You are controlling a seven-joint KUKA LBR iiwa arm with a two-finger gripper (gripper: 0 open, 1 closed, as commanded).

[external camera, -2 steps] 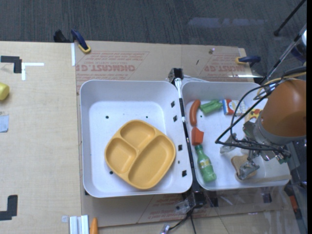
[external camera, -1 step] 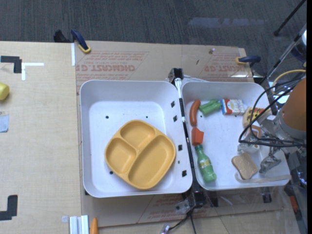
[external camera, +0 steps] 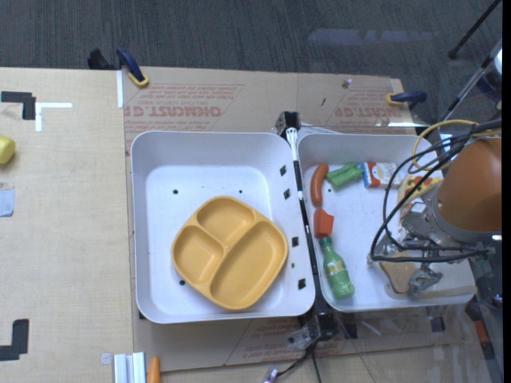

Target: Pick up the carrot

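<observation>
Along the left wall of the right bin (external camera: 375,303) lies a long orange stick-shaped piece (external camera: 318,183), the likeliest carrot. A shorter orange-red chunk (external camera: 322,223) sits just below it. My gripper (external camera: 419,281) hangs low over the bin's front right corner, well to the right of both orange pieces and touching neither. It is above a flat tan item (external camera: 397,274). The arm's orange band (external camera: 477,186) and a loop of black cables hide part of the bin's right side.
A green bottle (external camera: 336,269) lies below the orange-red chunk. A green item (external camera: 345,174) and a small carton (external camera: 377,174) sit at the back of the right bin. The left bin (external camera: 152,214) holds a yellow divided plate (external camera: 230,251).
</observation>
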